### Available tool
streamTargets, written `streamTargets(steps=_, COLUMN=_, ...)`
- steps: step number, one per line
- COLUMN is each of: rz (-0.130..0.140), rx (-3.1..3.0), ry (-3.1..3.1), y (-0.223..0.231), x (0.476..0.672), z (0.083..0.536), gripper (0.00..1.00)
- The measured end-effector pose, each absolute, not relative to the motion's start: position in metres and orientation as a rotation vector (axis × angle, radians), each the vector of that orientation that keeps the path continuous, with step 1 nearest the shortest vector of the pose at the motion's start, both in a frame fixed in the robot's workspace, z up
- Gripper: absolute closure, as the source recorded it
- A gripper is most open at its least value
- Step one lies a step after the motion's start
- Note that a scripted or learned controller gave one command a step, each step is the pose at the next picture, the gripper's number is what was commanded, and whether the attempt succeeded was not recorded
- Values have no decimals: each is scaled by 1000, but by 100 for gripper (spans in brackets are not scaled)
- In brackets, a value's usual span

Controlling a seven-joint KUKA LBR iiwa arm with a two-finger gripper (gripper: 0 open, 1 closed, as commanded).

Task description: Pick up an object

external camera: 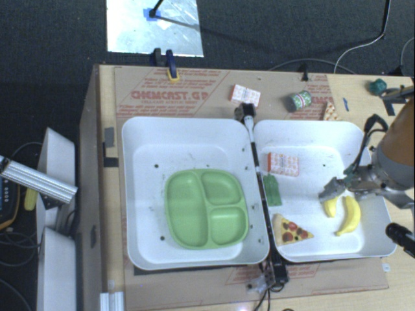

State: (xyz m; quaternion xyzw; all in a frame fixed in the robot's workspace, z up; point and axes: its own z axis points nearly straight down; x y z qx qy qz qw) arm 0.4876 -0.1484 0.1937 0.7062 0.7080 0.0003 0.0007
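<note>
Looking down on the desk [104, 251], we see two shallow white bins side by side on a brown board. The left bin [146, 148] holds a light green divided plate [207, 208] with three compartments, lying flat toward the bin's near half, with nothing in the compartments. The right bin [311, 138] holds several things: a small white packet with red print [283, 164] near its left wall, a green flat piece [270, 190] just below that packet and close to the divider between the bins, a toy pizza slice [291, 229] in the near left corner, and a yellow banana [349, 215] toward the right side, with a shorter yellow piece [331, 207] just beside it on its left. The hand [337, 188] reaches in from the right and sits low over the right bin, just above the banana and the short yellow piece; we cannot tell how its fingers stand, and nothing is seen held between them. On the board behind the bins we read red lettering that looks like "CHEMCAST GP" [170, 96], partly faded. A small white card with red print [246, 95] lies on the board behind the divider, too small to read, and a green and white can [300, 100] lies on its side further right. Beyond the desk, a shiny sheet [155, 18] lies on the dark floor.
</note>
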Motion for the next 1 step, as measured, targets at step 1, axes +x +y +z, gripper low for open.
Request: streamTargets(steps=1, rz=0, rx=2220, ry=2221, y=-197, x=499, z=174, gripper=0)
